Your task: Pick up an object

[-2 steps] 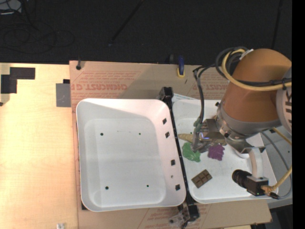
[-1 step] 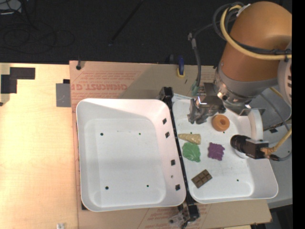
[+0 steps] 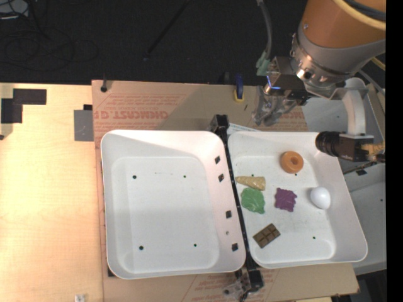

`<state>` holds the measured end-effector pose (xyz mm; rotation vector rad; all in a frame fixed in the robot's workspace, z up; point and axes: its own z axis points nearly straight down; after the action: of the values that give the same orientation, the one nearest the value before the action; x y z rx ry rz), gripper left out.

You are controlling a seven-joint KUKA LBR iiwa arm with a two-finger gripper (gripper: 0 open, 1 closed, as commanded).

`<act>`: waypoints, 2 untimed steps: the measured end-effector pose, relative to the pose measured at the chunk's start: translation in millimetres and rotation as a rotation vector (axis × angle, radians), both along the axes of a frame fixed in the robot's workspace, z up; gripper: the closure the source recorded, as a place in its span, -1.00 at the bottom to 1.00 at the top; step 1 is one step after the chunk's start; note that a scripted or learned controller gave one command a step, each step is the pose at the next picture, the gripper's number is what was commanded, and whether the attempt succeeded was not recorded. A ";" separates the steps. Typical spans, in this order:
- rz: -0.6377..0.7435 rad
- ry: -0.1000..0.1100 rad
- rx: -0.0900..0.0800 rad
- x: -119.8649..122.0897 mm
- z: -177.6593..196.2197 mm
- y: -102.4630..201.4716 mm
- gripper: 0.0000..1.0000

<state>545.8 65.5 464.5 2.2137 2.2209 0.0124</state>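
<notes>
The claw (image 3: 272, 109) hangs near the top of the frame, right of the middle, just past the far rim of the right bin (image 3: 352, 250). It sits under the big grey and orange arm (image 3: 340, 24). It is dark and mixed up with cables and shadow, so I cannot tell what state it is in. Nothing seems to be in it, as far as I can see.

All the things to pick lie lower in the frame than the claw, inside the right bin. The orange ring (image 3: 291, 162), like a small donut, is the nearest one, a bit down and to the right of the claw. Further down sits a yellow wedge (image 3: 252, 182), with its long side running left to right and its point toward the left. Just below it, almost touching, is a green lump (image 3: 253, 200). Near that, to the right, is a purple lump (image 3: 285, 199). A white egg (image 3: 320, 197) lies toward the bin's right side. A brown chocolate bar (image 3: 266, 235) lies lowest, tilted.

The left bin (image 3: 119, 257) lies well apart from the claw, to the left.

The arm's top is cut off by the frame. A dark tube-like thing (image 3: 340, 145) sticks in over the right bin's rim, and I cannot say what it is.
</notes>
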 end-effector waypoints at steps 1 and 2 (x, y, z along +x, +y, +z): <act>-0.013 0.027 -0.004 -55.7 -111.5 -80.1 1.00; 0.002 0.005 -0.001 -37.4 -39.0 -29.4 1.00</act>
<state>508.4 36.1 425.5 2.2135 2.2258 0.0059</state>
